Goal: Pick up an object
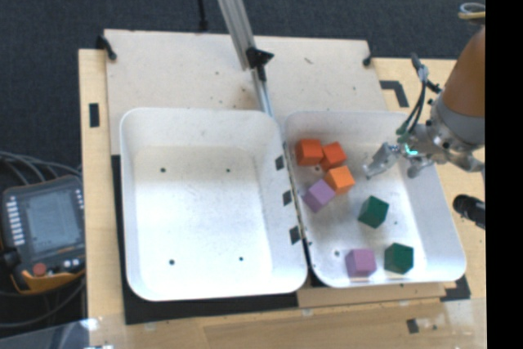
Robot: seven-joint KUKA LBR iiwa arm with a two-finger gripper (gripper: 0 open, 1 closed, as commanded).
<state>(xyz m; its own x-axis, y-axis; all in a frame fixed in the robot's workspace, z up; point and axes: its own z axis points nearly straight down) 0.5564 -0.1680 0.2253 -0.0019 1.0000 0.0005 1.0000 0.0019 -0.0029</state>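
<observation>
Bench, right bin [445, 245]: I see end effector [398, 162] open, empty, above blocks; approach step; next descend on green block [373, 211].

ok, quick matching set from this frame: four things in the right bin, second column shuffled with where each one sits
Things:
1. claw
2. three orange cubes
3. lone green cube
4. purple and green pair

Places:
A. along the near wall of the right bin
B. mid-bin, apart from the other cubes
C. over the bin's far right part
D. clustered by the divider, far-left part of the bin

Pairs: 1-C, 2-D, 3-B, 4-A
</observation>
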